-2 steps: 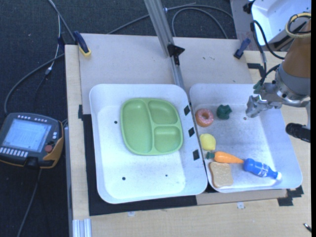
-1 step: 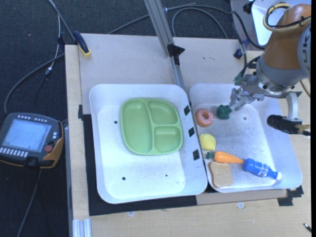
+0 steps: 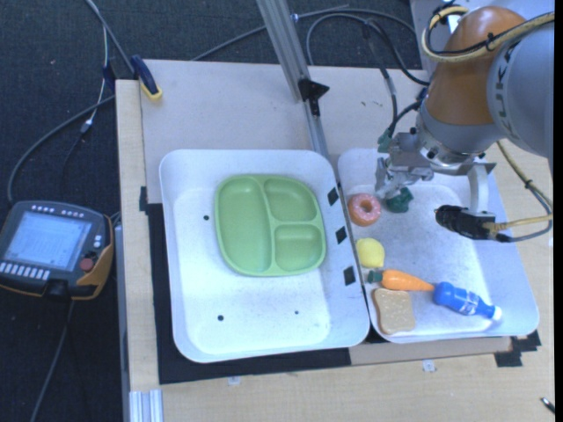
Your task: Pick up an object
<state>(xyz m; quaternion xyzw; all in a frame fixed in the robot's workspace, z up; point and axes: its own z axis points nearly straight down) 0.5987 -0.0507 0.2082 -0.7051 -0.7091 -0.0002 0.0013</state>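
Dark green object lies in the right bin, at the tips of the fingers, which reach down onto the bin floor just beside it. The object sits touching or nearly touching the fingertips on their right side; whether it is pinched between them cannot be told, because the wrist hides the gap, and so it is also unclear whether the fingers are spread or pressed together.

Taking the dark green object as the landmark: the pink-frosted doughnut lies just to its left, close to the fingertips. Below the doughnut, further from the object, lies a yellow lemon. Below that again come an orange carrot, a slice of bread and a blue bottle, all well apart from the object along the near edge of the same bin. To the object's right a black part of the arm hangs over the bin floor.

Well to the left of the object, in the left bin, rests a green divided plate. Both bins stand on the table. Far left of everything, off the table, sits a teach pendant.
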